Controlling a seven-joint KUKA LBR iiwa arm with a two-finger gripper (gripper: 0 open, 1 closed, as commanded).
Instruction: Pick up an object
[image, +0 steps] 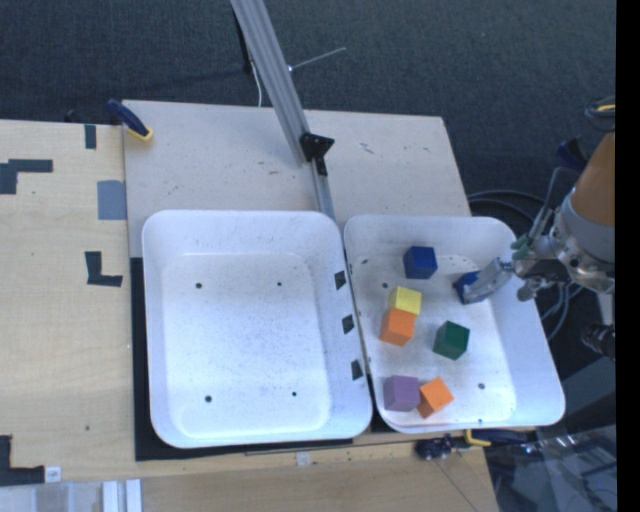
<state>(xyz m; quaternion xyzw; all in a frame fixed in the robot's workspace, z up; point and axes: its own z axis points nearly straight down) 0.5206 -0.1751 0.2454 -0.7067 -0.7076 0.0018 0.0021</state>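
The right bin (520, 390) holds several small blocks: a blue cube (420, 262), a yellow cube (407, 299) touching an orange cube (397, 326), a green cube (451, 339), a purple cube (401, 392) and a second orange block (434, 396) beside it. My gripper (478, 286) reaches in from the right, over the bin's upper right part, to the right of the blue cube. A small blue piece (465, 290) sits right at its tip; whether it is gripped or merely lying beneath is unclear.
The left bin (240, 330) lies beside the right one. A slanted metal rail (285, 90) crosses the bench behind the bins, ending in a black clamp (316, 147). Cables hang at the far right by the arm (590, 220).
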